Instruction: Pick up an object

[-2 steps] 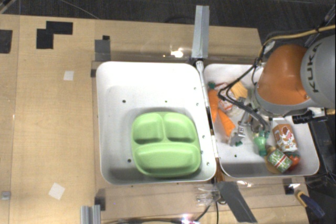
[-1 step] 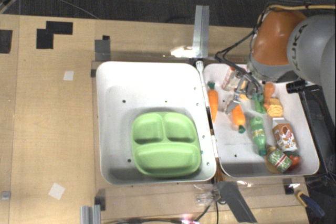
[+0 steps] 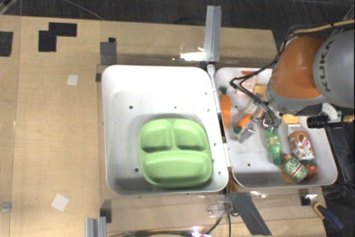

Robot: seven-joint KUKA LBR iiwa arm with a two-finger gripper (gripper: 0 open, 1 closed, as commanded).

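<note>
- Nearest my camera is the arm [image 3: 302, 72], its orange band and grey body looming over the right bin [image 3: 244, 172] as it reaches in from the right.
- Below it, the gripper [image 3: 250, 126] hangs among the clutter; I cannot tell how its pincer stands.
- Just left of it I see an orange carrot-like piece [image 3: 226, 108], long axis running up-down along the bin's left wall.
- A green bottle [image 3: 272, 144] lies to the gripper's right, pointing roughly toward the near edge.
- Further out sit a red-and-white packet [image 3: 301, 145] and a green-labelled can [image 3: 294, 170] in the near right corner.
- Left bin [image 3: 127, 91] holds a green compartment tray [image 3: 176, 151].
</note>
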